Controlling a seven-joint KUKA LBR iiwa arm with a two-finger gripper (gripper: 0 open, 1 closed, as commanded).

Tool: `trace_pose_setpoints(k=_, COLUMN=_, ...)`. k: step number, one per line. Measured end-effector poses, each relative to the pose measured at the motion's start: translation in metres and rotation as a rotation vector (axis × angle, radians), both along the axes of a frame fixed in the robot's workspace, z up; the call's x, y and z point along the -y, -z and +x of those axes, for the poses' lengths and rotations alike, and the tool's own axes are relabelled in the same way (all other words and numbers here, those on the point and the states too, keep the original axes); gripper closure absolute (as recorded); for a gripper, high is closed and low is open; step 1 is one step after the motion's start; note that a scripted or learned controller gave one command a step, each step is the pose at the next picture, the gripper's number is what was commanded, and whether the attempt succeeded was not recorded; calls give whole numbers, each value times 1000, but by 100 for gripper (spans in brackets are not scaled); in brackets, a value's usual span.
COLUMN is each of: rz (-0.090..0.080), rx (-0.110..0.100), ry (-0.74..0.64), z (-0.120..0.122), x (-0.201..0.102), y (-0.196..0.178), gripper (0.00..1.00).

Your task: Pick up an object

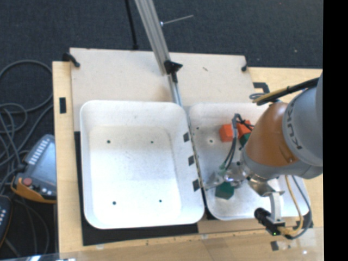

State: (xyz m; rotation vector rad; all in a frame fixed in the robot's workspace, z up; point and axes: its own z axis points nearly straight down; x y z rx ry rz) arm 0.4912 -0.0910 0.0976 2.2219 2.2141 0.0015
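Observation:
My gripper is low in the right bin, near its left wall and front half. A dark green block lies right at the gripper's tip, touching or just under it; whether it is held is hidden by the wrist. An orange block rests further back in the same bin. Beside it a red-orange piece and a small green piece peek out from behind the arm's orange band.
The left bin sits beside the right one, sharing a middle rim with black clips. A slanted metal pole stands behind the bins. Cables hang along the wrist at the right bin's front right corner.

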Motion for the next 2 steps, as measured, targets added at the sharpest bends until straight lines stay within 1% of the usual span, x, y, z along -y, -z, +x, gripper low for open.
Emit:
trace_pose_setpoints(k=1, rz=0, rx=5, ry=0, z=-5, x=18, y=-80, gripper=0)
trace_pose_setpoints(k=2, rz=1, rx=-1, ry=-2, z=-6, x=27, y=-89, gripper=0)
